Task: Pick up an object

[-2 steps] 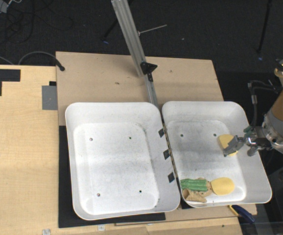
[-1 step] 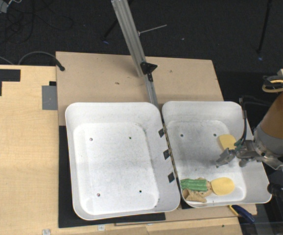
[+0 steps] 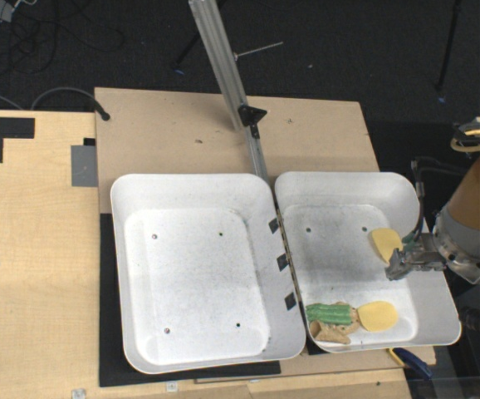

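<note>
Hand (image 3: 396,266) sat low in the right white bin (image 3: 348,191), touching a pale yellow flat piece (image 3: 384,242); grip state unreadable, nothing lifted.

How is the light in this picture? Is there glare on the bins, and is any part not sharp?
Camera view: light is even and soft; the left bin and right bin look bright white, with no hard glare; the floor behind is dark; the gripper and the yellow pieces beside it are slightly soft, fine detail lost.
</note>
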